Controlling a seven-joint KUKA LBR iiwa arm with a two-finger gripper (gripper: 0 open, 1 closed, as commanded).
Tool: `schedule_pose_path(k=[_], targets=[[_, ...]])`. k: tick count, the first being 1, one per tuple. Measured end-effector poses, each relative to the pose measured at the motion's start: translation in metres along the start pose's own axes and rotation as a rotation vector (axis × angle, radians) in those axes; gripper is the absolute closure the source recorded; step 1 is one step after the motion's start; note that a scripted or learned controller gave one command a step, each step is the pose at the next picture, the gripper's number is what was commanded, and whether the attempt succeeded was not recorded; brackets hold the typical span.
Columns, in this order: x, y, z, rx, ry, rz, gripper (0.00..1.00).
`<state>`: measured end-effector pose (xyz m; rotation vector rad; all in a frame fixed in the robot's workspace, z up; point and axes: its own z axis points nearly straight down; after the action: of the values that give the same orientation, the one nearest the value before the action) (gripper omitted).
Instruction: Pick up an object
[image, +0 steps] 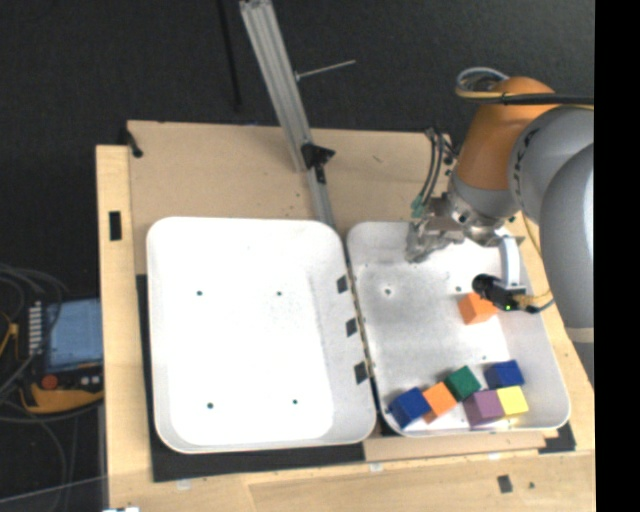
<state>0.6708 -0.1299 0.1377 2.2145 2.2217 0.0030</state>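
Note:
My gripper (422, 243) hangs over the far edge of the right bin (420, 320), below the orange-banded wrist. Nothing shows between its fingers. An orange block (477, 308) lies alone at the bin's right side, well right of and nearer than the gripper. Along the bin's near edge sit a blue block (409, 405), an orange block (439, 399), a green block (462, 383), a purple block (485, 406), a yellow block (513, 401) and another blue block (504, 375).
The left bin (250, 330) sits beside the right one on the wooden bench. A slanted metal post (290, 110) rises behind the bins. A black cable fitting (497, 290) hangs off the arm near the lone orange block.

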Motion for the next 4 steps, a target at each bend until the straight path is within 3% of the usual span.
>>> schedule_pose_path(k=[2,4], targets=[[0.007,0.0,-0.109,-0.004,0.001,-0.002,1.0],[0.111,-0.016,-0.107,0.006,0.003,-0.003,1.0]])
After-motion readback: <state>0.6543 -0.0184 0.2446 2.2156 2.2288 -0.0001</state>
